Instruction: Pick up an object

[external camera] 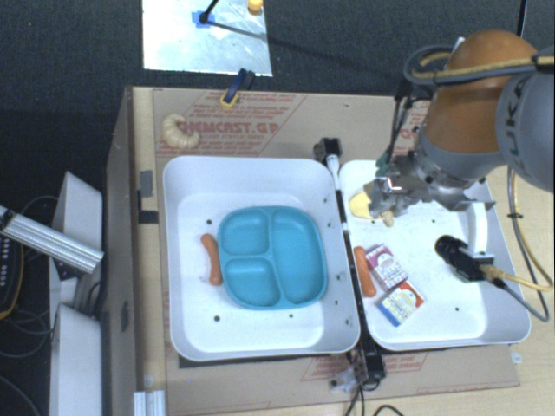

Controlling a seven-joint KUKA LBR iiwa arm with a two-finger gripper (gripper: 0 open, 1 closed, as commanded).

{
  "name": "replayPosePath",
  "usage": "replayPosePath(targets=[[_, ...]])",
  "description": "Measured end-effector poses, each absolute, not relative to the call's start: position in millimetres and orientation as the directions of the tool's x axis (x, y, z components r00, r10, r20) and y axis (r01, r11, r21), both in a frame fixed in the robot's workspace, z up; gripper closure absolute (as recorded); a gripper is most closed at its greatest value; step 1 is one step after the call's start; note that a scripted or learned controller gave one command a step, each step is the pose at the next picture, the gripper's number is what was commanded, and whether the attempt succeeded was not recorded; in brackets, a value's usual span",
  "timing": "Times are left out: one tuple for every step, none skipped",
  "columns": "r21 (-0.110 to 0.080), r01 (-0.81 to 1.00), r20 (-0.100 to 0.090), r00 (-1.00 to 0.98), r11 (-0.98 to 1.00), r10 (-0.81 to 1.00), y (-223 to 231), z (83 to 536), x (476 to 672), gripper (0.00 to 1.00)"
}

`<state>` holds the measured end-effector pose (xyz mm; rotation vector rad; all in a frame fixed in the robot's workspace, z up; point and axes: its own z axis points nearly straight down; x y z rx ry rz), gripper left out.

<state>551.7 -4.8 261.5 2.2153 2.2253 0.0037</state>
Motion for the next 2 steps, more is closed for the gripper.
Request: replayPosePath(targets=[[0.001, 1.000, -0.001, -0.001, 0.001, 1.000, -26, 245, 560.7, 1.00], [0.001, 1.000, -0.001, -0.001, 0.001, 1.000, -32, 235, 563.8, 1.00]])
